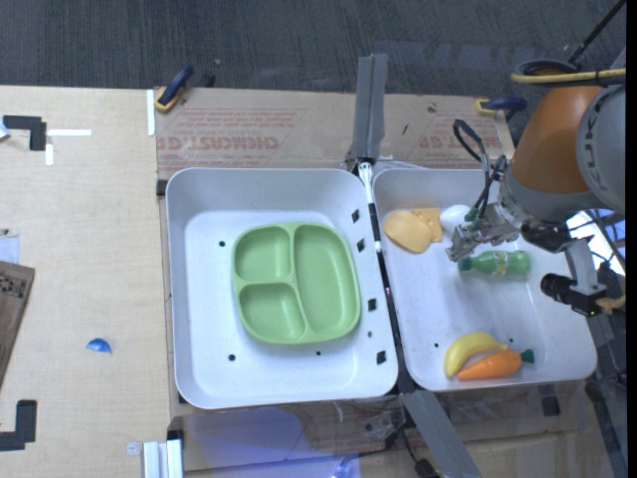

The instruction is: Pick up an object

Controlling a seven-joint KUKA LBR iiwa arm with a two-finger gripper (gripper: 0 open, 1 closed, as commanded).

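Red upside-down lettering runs across the cardboard sheet (261, 127) behind the bins, too blurred to read reliably.

Green tray (297, 283), orange carrot (490, 364)

We look down from one fixed camera set above the bench (80, 267), tilted at a slant so the far edge of the bench sits near the top of the picture and dark floor shows beyond it. We are far enough back to take in both white bins whole: the left bin (194, 297) sits near the middle of the picture and the right bin (557, 327) lies toward the right side, the two touching along a shared edge. The near rims of the bins fall close to the bottom of the picture. The arm (562, 142) enters from the right edge, reaching over the right bin's far corner.
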